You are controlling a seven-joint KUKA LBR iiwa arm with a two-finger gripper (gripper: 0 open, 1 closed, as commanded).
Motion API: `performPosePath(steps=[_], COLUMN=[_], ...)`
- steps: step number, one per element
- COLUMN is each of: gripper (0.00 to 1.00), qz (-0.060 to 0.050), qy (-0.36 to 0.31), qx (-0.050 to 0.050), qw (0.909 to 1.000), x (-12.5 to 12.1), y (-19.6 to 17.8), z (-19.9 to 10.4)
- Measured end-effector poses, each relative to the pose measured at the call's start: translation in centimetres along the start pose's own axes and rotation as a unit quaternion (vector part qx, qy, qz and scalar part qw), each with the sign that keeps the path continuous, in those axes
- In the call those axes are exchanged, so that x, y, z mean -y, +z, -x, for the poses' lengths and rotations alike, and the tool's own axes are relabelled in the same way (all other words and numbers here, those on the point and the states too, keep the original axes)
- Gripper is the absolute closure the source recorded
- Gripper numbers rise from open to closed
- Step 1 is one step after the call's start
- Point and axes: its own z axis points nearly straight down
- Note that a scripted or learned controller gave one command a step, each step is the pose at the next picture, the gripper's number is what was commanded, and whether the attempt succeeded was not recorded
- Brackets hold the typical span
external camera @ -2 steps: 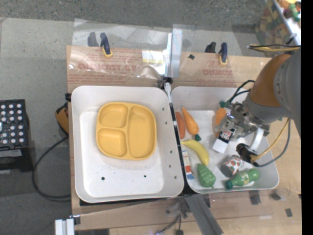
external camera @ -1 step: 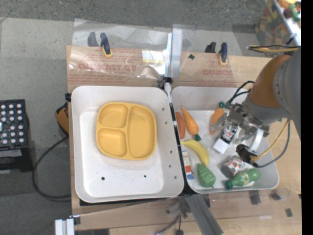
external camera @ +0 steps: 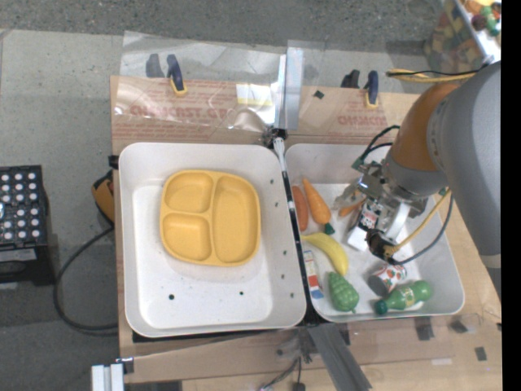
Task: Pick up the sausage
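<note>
Looking down at a slant through the camera view, we see two shallow white bins side by side on a wooden surface (external camera: 482,308). The left bin (external camera: 146,300) holds a yellow divided plate (external camera: 210,218). The right bin (external camera: 440,275) holds the clutter: the sausage (external camera: 300,208), a slim reddish-brown piece, lies close along that bin's left wall, its long axis running roughly from the far side toward the near side. Just beside it, on its right, lies an orange carrot (external camera: 317,201) at a slight slant, and nearer to us a yellow banana (external camera: 329,251). Toward the near edge sit a green knobbly vegetable (external camera: 343,292), a green bottle (external camera: 404,296) and a small can (external camera: 389,276). The grey arm (external camera: 419,133) with its orange band reaches in from the right, and its wrist hangs over the middle of the right bin. The jaws sit under the wrist hardware, and we cannot tell how far apart they stand or whether anything is between them. We judge that the sausage lies to the left of the jaws in this view, with the carrot between. The coming move looks tight: the bin wall hems the sausage on one side and the carrot crowds the other, so open room is mostly at its two ends and above
</note>
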Motion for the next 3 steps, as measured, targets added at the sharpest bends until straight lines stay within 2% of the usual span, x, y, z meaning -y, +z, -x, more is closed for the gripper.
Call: performPosePath(steps=[1, 2, 3], gripper=[0.0, 0.0, 1.0], qz=[0.0, -0.002, -0.002], qy=[-0.274, -0.155, -0.155], qx=[0.0, 0.0, 0.003], qw=[0.9617, 0.9879, 0.9879], x=[-3.8, -6.0, -6.0], y=[0.1, 0.2, -0.7], z=[0.4, -1.6, -1.4])
